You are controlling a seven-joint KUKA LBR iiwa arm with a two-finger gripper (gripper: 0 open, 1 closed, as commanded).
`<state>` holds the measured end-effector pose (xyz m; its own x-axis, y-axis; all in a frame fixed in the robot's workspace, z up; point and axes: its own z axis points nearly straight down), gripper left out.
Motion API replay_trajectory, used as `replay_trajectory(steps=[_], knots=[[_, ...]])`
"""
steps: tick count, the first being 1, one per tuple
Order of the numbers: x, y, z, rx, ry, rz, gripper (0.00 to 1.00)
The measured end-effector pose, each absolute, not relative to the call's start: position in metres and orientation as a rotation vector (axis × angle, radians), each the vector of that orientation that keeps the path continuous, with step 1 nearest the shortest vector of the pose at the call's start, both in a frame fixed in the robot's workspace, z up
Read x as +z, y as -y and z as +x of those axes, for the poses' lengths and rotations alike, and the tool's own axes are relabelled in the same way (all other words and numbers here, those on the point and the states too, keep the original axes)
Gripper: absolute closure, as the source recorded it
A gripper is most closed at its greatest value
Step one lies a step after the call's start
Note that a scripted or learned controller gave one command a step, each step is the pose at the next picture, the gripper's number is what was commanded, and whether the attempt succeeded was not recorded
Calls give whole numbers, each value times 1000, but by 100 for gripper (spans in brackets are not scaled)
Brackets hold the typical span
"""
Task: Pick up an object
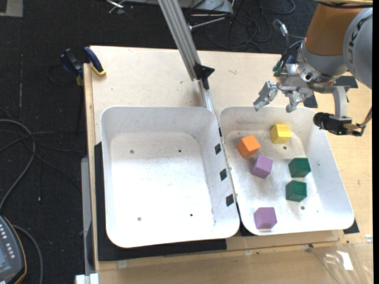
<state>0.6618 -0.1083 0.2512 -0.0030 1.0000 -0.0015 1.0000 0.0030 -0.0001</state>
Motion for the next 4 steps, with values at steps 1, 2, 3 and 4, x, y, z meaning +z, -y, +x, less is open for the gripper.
replay_trajectory(steps=[1,2,3,4], knots=[[134,146,654,12,-2216,2207,0],[94,98,614,-2,-2230,2219,0],[96,103,591,-1,-2220,2223,0],[96,104,585,0,-2220,2221,0]])
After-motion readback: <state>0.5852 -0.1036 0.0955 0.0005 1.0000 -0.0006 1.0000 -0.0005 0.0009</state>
